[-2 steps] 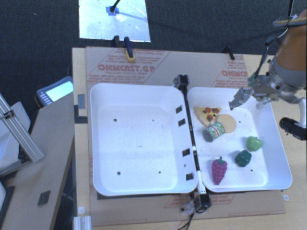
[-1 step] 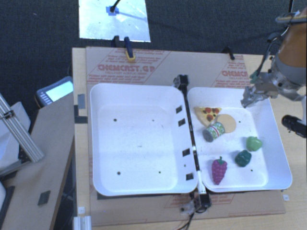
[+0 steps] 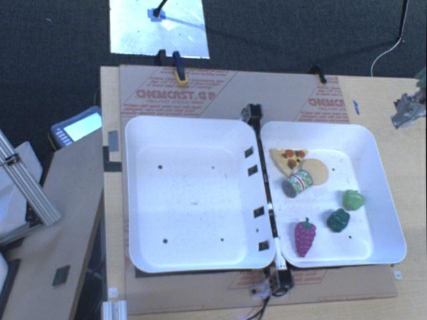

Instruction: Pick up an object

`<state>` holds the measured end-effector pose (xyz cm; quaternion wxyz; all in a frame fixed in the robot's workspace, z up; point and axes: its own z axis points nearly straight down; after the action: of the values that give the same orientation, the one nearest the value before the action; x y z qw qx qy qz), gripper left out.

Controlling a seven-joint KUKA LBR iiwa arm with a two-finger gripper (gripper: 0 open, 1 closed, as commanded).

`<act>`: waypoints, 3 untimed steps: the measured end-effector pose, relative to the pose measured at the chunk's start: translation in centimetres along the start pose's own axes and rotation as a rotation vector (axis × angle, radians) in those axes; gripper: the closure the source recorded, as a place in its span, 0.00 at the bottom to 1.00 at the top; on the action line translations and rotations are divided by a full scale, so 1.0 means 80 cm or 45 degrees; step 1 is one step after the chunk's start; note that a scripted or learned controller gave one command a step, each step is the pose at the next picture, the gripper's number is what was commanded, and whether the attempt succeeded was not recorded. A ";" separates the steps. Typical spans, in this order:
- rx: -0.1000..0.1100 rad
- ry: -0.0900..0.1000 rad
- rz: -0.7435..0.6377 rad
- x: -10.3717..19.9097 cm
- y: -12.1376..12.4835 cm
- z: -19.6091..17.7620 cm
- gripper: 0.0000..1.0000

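The gripper (image 3: 408, 110) shows at the far right edge of the camera view, grey and metallic. Little of it is in frame, held off beside the bench.

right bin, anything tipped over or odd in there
The small can lies on its side against the tan round piece, not upright. The pizza slice, grapes and two green peppers lie loose and apart. Nothing spilled.
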<state>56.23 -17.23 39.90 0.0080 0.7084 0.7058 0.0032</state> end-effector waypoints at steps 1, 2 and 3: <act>-0.008 0.003 -0.011 0.026 -0.095 -0.186 1.00; 0.015 0.010 -0.022 0.132 -0.092 -0.173 1.00; 0.018 0.011 -0.019 0.211 -0.093 -0.142 1.00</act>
<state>48.69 -0.27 51.01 0.0001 0.7032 0.7110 0.0011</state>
